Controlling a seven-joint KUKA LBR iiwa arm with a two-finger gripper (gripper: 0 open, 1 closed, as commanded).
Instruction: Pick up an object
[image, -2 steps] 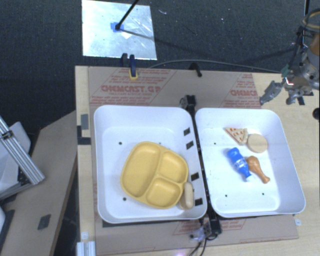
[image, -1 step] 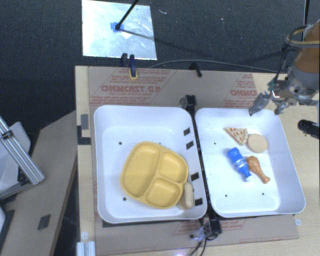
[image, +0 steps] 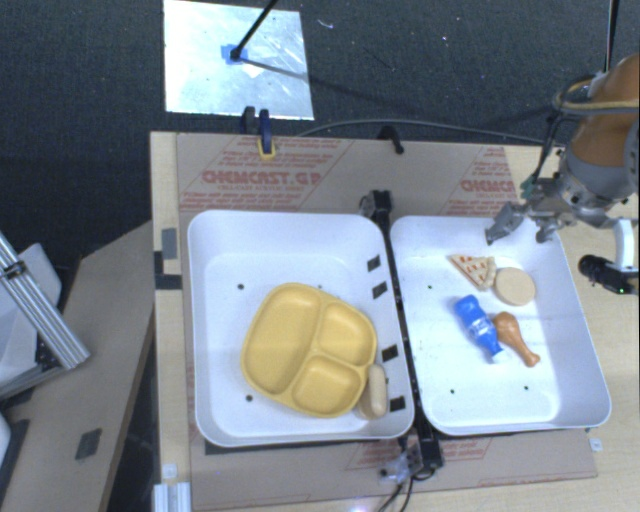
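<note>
Above the right bin's (image: 575, 300) far edge the hand (image: 520, 226) hung with its fingers spread wide, gripping nothing. Nothing was picked yet: the bottle (image: 478, 325), drumstick (image: 517, 337), cookie (image: 515, 287) and wedge (image: 473, 268) lay in that bin, just nearer than the hand.

A robotics lab. Two white bins (image: 300, 235) sit on a bench (image: 115, 300) over printed cardboard (image: 270, 175). Dark carpet (image: 80, 80) and aluminium framing (image: 40, 310) lie beyond the bench's left edge.

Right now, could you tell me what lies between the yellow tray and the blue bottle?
In the camera view, the black divider where the two bins meet runs between the yellow tray and the blue bottle, with bare white bin floor either side.
</note>
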